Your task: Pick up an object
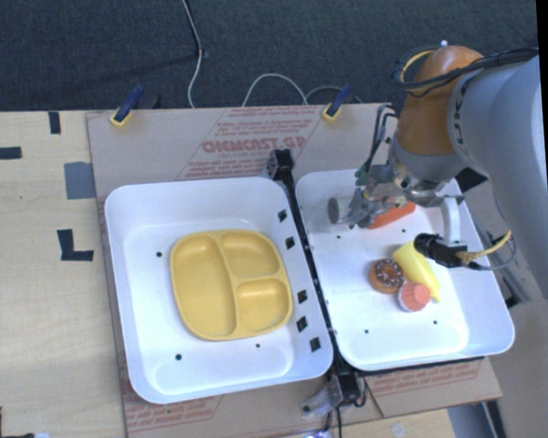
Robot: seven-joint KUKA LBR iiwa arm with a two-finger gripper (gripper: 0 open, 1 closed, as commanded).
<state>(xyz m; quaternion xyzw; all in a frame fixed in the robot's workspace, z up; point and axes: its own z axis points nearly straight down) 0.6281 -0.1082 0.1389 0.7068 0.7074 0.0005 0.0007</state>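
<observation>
My gripper hangs low over the far part of the right bin, its dark fingers right beside an orange carrot that lies just to its right. A small grey piece sits to the gripper's left. Nearer the front of that bin lie a yellow banana, a brown donut and a red round piece. The arm's grey body and orange band cover the bin's far right corner.
The left bin holds a yellow divided plate. A black clip divider runs between the bins. Cables cross the right bin's right edge near the banana.
</observation>
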